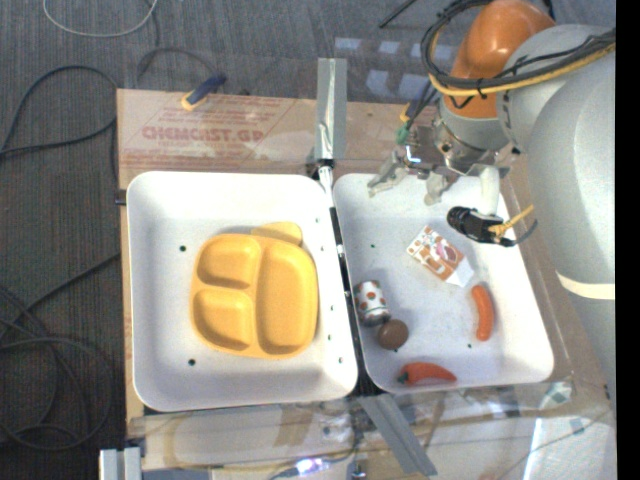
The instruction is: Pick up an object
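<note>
Camera view — claw [408, 175] above right bin's [520, 363] rim

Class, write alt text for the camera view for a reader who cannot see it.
A robot arm's open gripper hangs over the far edge of the right bin, which holds a sausage, a small can, a packet and other items. The left bin holds a yellow divided tray.
</note>
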Controlling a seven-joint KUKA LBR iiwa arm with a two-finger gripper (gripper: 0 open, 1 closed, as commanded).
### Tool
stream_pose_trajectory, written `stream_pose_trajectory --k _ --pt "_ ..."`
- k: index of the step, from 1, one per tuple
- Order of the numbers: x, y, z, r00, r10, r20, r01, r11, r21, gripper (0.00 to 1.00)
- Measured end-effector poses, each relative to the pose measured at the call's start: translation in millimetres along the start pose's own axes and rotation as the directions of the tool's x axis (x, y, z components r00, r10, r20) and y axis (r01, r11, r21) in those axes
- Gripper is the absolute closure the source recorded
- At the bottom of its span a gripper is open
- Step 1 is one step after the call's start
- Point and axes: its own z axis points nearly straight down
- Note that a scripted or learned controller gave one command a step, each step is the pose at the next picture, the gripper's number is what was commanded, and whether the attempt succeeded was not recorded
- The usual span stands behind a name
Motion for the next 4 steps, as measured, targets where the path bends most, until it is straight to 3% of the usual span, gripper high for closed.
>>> stream_pose_trajectory --k 1,2,3,4 --pt "0 0 0 1.000 0.000 0.001 0.000 1.000 0.000 0.00" --pt "-54 -50 88 0.990 0.140 0.001 -0.140 0.990 0.002 0.00" --pt "-54 -51 80 0.990 0.141 0.002 -0.141 0.990 0.006 1.00" --pt "-12 -37 1 0.996 0.094 -0.001 -0.094 0.996 0.001 1.00"
